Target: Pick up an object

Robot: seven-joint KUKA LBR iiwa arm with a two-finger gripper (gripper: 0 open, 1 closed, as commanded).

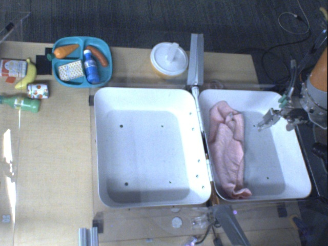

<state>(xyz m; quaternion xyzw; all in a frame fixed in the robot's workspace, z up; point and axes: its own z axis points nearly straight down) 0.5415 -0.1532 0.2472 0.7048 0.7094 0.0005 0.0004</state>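
A crumpled pink cloth (228, 147) lies along the left side of the right bin (287, 188), stretching from near its back wall almost to its front wall. My gripper (279, 122) hovers over the right bin's back right part, to the right of the cloth and apart from it. Its fingers (266, 120) are spread open with nothing between them. The grey arm with its orange band (319, 78) comes in from the right edge.
The left bin (102, 152) sits beside the right one. Behind the bins stand a blue divided tray (105, 53) with toy food and a white lidded cup (169, 59). A banana (28, 75), a can (37, 90) and a green bottle (20, 103) lie at the bench's left.
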